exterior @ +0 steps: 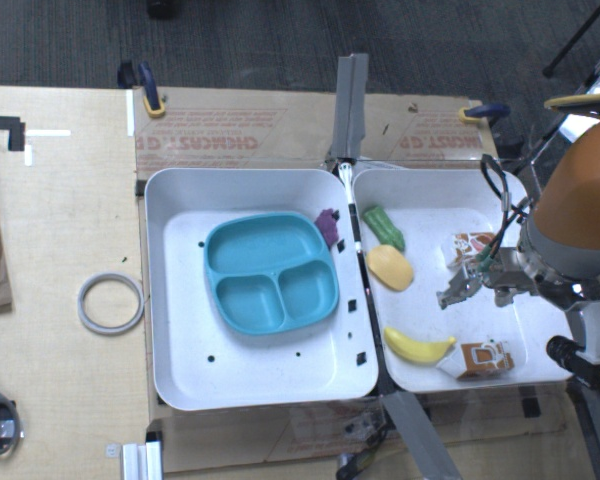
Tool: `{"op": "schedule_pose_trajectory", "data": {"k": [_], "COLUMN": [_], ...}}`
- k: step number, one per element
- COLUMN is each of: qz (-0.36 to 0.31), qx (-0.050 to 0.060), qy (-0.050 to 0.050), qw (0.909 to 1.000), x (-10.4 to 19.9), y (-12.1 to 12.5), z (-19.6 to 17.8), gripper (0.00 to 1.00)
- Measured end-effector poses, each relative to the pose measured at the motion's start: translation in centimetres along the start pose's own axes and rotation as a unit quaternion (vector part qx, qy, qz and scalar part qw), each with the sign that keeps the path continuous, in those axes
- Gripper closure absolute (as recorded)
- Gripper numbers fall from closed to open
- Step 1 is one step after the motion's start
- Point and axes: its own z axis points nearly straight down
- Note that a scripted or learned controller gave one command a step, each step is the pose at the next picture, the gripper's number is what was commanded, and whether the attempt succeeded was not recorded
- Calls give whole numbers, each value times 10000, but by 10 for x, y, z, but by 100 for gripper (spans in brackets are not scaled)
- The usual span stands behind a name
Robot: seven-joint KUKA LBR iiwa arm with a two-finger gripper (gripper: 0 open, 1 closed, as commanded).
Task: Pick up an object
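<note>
Although several objects lie within reach, nothing is seen between the fingers of the gripper, whose jaws appear spread apart and bare over the floor of the right bin. All places here are given relative to that gripper. A yellow banana lies below and to the left of it, near the bin's front edge; a small brown carton rests just below it; a printed packet sits just above it, close to the fingertips; a pale yellow lemon-like piece and a green pepper lie further left, touching or nearly touching each other by the divider. Well to the left, in the left bin, a blue compartment tray is found, with a small purple item at its upper right corner.

No single target is fixed by the task, so any of these may be taken. The main risk is judged to be a closure on bare floor, since the fingers hang between the packet and the carton rather than over either. A thin, flat packet could be missed or only its edge pinched. The rounded fruit could be pushed aside and rolled against the wall if it is approached off-centre.
</note>
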Motion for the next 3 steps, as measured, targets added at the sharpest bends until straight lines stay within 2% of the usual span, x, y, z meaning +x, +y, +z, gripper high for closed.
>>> {"op": "schedule_pose_trajectory", "data": {"k": [1,2,3], "qz": [-728,-948,-2986], "qx": [-20,-17,-28], "qy": [-5,-2,-14], "qw": [9973,9955,9544], "x": [-34,-33,4], "y": [0,60,104], "z": [-51,101,101], "gripper": [0,0,0]}}
